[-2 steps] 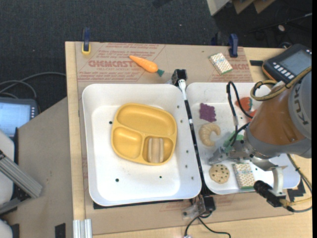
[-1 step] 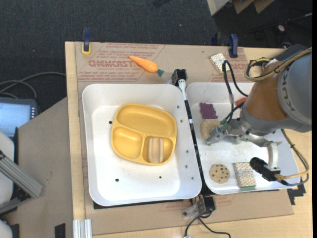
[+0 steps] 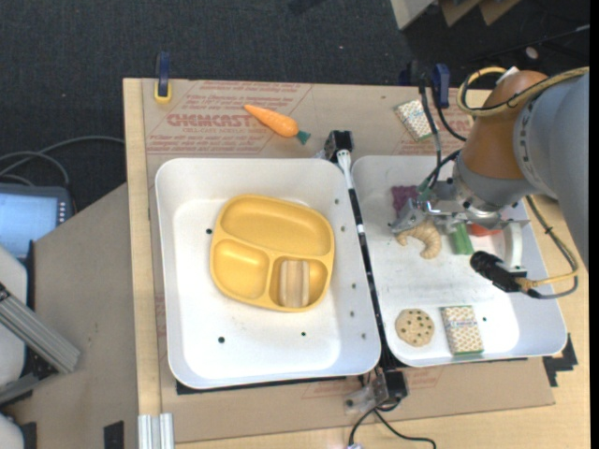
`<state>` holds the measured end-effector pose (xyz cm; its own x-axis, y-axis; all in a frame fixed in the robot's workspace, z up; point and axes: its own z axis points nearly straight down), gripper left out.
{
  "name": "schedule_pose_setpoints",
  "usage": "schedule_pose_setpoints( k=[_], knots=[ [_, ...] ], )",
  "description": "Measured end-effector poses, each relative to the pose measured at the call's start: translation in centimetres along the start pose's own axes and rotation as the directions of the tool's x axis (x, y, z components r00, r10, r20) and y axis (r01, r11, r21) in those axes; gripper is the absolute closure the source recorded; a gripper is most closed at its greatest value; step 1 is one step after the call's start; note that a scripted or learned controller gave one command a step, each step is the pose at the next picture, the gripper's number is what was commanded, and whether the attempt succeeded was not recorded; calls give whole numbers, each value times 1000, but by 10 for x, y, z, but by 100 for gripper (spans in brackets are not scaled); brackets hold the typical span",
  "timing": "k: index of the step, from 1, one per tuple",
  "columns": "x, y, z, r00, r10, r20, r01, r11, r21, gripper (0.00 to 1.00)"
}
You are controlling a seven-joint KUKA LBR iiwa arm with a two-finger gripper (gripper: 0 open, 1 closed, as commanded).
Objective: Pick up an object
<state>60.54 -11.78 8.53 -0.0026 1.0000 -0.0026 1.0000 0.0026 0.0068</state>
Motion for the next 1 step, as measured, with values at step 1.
schedule_pose_setpoints(
  k=[1],
  knots=[
    [1,-2,-11,1000,0,-1,0,1000,2,100]
  ],
)
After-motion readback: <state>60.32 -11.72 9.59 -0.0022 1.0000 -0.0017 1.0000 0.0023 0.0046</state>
